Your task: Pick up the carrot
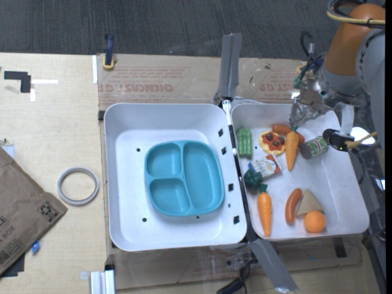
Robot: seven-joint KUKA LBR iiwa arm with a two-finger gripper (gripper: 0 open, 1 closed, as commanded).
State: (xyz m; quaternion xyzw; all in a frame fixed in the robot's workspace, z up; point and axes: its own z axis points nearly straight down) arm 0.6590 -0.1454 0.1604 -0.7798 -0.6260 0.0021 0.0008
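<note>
Two carrots lie in the right bin (343, 182). One carrot (264, 212), with a green top, lies lengthwise near the bin's front left. The other carrot (291, 150) points down in the bin's back middle, beside a pizza slice (273, 141). My gripper (297, 116) hangs over the back of the right bin, just above and slightly right of that second carrot's thick end. A red item (282, 128) lies just left of the gripper. I see nothing held in the gripper.
The right bin also holds a green vegetable (245, 143), a small packet (267, 165), a sausage (293, 205), a bread wedge (307, 201), an orange (315, 221) and a can (316, 147). A teal divided plate (184, 177) sits in the left bin (122, 164). A tape ring (78, 185) lies on the bench.
</note>
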